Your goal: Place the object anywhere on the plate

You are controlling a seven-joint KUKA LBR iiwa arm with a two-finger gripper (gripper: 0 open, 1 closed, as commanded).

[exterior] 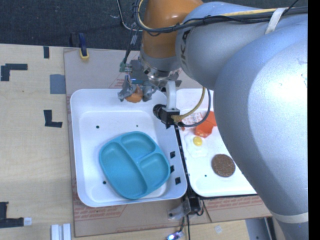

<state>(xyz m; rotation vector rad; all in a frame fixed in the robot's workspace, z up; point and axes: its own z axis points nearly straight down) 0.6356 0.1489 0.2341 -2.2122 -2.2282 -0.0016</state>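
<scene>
**Gripper clutching an orange-brown object above the left bin**

From where I stand, the gripper [134, 93] is closed around a small orange-brown object [134, 97], over the left bin's [82, 134] far edge. The blue divided plate [134, 164] lies nearer, well apart.

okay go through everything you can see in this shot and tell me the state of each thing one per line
Two-finger gripper: above the left bin's far rim, fingers closed on a small orange-brown object.
Blue three-compartment plastic plate: flat in the shallow white left bin, nothing on it.
Orange object: lying in the shallow white right bin.
Small yellow round piece: lying in the right bin.
Round brown disc: flat in the right bin.
</scene>
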